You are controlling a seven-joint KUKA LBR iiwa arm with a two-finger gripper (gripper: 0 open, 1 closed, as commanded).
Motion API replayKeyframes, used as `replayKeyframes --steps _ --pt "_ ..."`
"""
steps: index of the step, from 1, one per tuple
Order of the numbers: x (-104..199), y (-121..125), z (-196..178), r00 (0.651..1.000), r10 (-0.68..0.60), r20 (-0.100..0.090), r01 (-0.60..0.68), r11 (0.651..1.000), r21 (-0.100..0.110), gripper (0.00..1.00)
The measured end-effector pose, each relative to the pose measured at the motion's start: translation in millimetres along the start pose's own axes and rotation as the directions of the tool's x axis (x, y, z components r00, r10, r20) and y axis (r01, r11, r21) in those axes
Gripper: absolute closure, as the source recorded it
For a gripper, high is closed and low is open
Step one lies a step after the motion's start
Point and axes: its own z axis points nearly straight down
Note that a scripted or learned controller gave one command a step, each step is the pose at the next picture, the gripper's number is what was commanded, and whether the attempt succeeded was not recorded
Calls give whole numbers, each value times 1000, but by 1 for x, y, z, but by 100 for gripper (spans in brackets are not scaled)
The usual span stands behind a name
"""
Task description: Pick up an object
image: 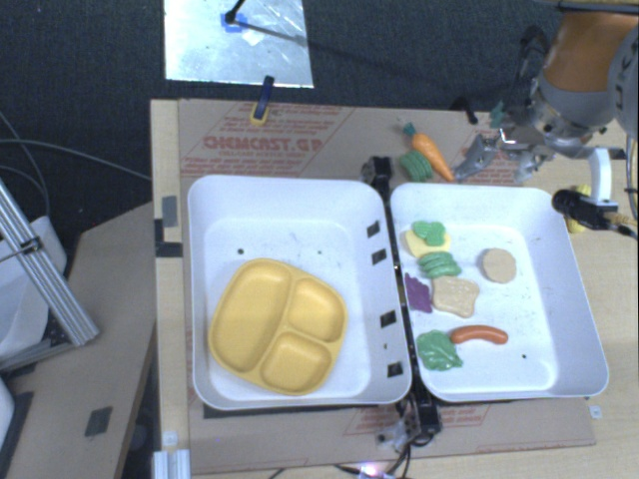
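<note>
1. The arm [589, 48] is reaching in from about two o'clock, and its gripper [496, 153] is hanging over the bench just beyond the far rim of the right bin [569, 307], near one o'clock.

2. The metal fingers [477, 158] are looking spread apart with nothing between them, so I am reading the pincer as released and empty.

3. The candidates are sitting inside the right bin: a green and yellow piece [428, 236] toward eleven o'clock of the bin, a striped green piece [438, 263] just below it, a round tan cookie [497, 265] toward the centre, a bread slice [456, 295], a purple piece [417, 294] at nine o'clock, a sausage [479, 335] and a green leafy piece [438, 351] toward six o'clock.

4. A toy carrot [431, 152] is lying outside the bin on the cardboard [329, 143], just to the nine o'clock side of the gripper.

5. The left bin [215, 218] is holding a yellow divided tray [278, 324].

6. Risks, as I am judging them:
   - The gripper is sitting closer to the carrot and the bin rim than to the binned pieces, so a straight descent could be striking the rim.
   - The bread, purple piece and striped green piece are crowding together, so the fingers could be nudging a neighbour instead of closing on one item.
   - The flat pieces are offering little height, so a grasp could be slipping off.
</note>
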Motion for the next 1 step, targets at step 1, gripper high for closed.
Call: replayKeyframes --steps 1 --pt "124 -16 54 1000 -11 -5 11 1000 5 0"
